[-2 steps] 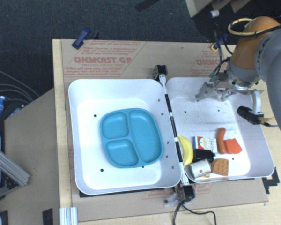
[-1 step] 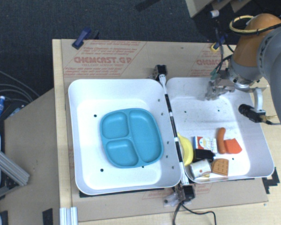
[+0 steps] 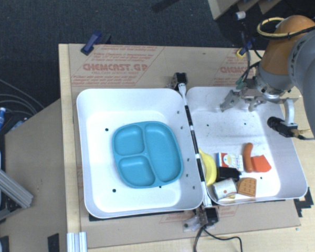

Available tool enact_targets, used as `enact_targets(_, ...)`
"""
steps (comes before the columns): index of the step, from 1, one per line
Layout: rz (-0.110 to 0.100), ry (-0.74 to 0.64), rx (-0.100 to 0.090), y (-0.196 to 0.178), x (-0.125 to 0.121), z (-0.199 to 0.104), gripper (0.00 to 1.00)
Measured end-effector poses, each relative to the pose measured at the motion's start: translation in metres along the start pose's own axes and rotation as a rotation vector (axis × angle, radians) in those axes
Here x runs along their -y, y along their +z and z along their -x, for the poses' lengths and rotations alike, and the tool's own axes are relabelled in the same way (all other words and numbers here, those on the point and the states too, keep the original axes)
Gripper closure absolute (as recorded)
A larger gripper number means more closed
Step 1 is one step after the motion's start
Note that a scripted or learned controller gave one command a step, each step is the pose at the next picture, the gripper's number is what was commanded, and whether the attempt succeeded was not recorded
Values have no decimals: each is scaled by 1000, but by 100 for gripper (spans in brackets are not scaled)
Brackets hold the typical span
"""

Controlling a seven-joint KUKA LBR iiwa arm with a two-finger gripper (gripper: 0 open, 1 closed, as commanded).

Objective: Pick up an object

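Two "CHEMCAST GP" prints read on your bench board [image 3: 115, 67]. Gripper [image 3: 240, 100] fingers spread, nothing betw. them, over right bin [image 3: 283, 188] far end.

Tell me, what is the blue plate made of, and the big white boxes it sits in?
The blue plate looks like smooth plastic: one even colour, rounded moulded edges, three dips pressed into it, only a faint shine. The white bins, left and right, also look like plastic, thin and a bit glossy, with soft curved rims. Plastic is my best guess from the look alone.
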State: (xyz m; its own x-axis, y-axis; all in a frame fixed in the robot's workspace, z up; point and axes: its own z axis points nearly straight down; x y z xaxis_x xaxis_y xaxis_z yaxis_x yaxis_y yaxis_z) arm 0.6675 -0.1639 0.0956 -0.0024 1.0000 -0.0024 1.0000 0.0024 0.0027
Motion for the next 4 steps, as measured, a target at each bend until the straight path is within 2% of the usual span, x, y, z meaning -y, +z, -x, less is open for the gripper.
enact_targets(1,-5,1,-3,11,1,-26,0)
enact_targets(2,-3,1,-1,0,0,-26,100)
enact_targets(3,-3,1,-1,0,0,-26,0)
enact_targets(4,-5,2,-3,11,10,-42,0)
